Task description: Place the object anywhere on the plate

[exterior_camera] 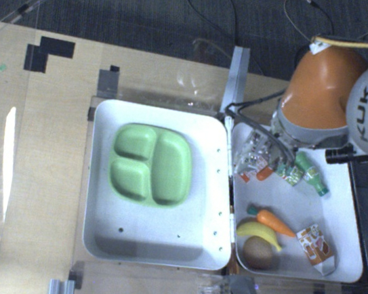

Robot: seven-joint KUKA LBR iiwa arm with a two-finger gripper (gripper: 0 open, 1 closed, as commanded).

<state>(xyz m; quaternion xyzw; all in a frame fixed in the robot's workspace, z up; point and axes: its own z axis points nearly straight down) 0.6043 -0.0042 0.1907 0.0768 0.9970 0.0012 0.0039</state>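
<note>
A green plate (152, 164) with three compartments lies in the left white bin (95, 191), with nothing on it. My gripper (256, 159) hangs low over the upper left corner of the right bin (352, 233), just right of the wall between the bins. A small orange-red piece (264, 176) lies right under it; whether it is held is unclear. A green bottle (310, 175) lies just to the gripper's right. Lower in the same bin sit an orange carrot (274, 221), a yellow banana (259, 231) and a brown round fruit (258, 253).
A patterned snack packet (313, 243) lies at the lower right of the right bin. The arm's orange band (319, 88) and grey body loom over that bin's top. A metal post (237, 75) stands behind the divider between the bins.
</note>
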